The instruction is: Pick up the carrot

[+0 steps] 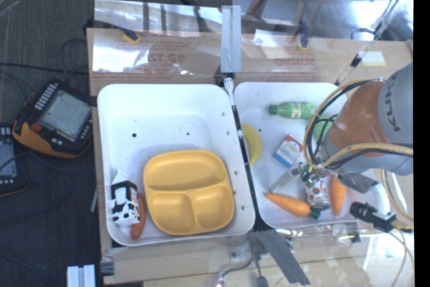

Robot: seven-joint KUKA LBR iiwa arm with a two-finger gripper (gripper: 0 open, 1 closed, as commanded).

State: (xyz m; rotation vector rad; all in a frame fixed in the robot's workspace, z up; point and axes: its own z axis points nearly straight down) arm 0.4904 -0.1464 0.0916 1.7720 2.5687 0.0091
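In the left bin (114,111) a yellow tray (188,191) sits toward 6 o'clock, with a cow toy (122,203) and a reddish sausage (138,217) at its 9 o'clock side. None of these matter to the pick.

In the right bin (269,217) the carrot (289,203) lies flat near the front wall. Its long axis runs close to 9-to-3, dipping slightly toward 4, and the thicker end is on the right. That end is just beside a small packet (316,193). A second orange carrot-like piece (338,195) stands past the packet, pointing roughly 12-to-6.

The gripper (306,175) hangs low over the clutter. The carrot lies near it at about 7 o'clock. Whether the gripper's grasp is released or clenched cannot be told, and nothing is seen held. I judge the next move calls for a short shift toward 7 o'clock, closing across the carrot's width.
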